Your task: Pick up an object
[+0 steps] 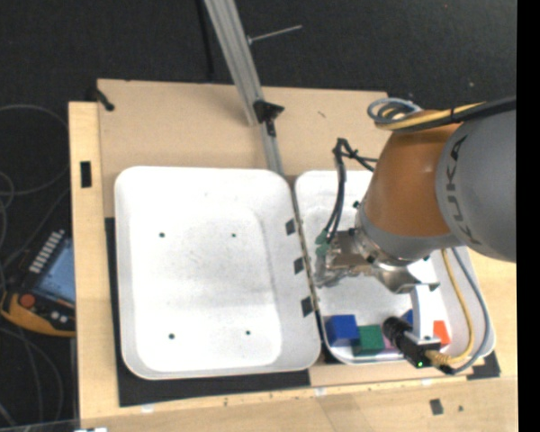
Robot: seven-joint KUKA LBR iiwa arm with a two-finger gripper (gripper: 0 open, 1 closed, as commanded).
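Arm over the right bin [317,190], gripper [331,261] low near that bin's left wall; finger state cannot be told (wrist hides them). Blue block [342,328] and green block [370,339] lie touching along the bin's near edge. Left bin [202,273] alongside.

The arm [432,196] covers most of the right bin [317,192]; blocks [355,333] crowd its 6 o'clock wall. The left bin [207,268] lies open throughout.
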